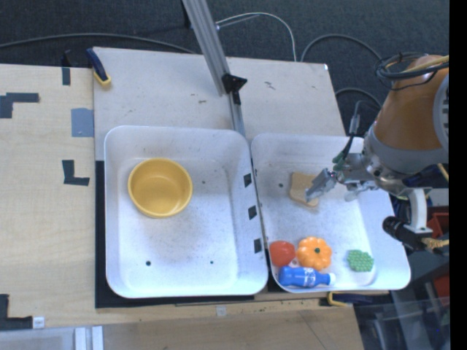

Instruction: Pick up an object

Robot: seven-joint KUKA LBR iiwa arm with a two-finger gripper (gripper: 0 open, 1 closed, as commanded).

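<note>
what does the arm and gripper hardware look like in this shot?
The arm has a broad orange band over a grey wrist section. The gripper is small, grey metal, with two slim fingers. Thin dark cables run along the wrist, and a white and black fitting hangs below it.

A pale wooden bench [44,195] stands on dark carpet [306,6] crossed by cables [288,31].

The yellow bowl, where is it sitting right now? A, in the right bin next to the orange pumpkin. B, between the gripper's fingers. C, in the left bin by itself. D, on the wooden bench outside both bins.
C: the yellow bowl stands upright in the left bin, with nothing else in that bin, while the pumpkin and the gripper are over in the right bin.
</note>
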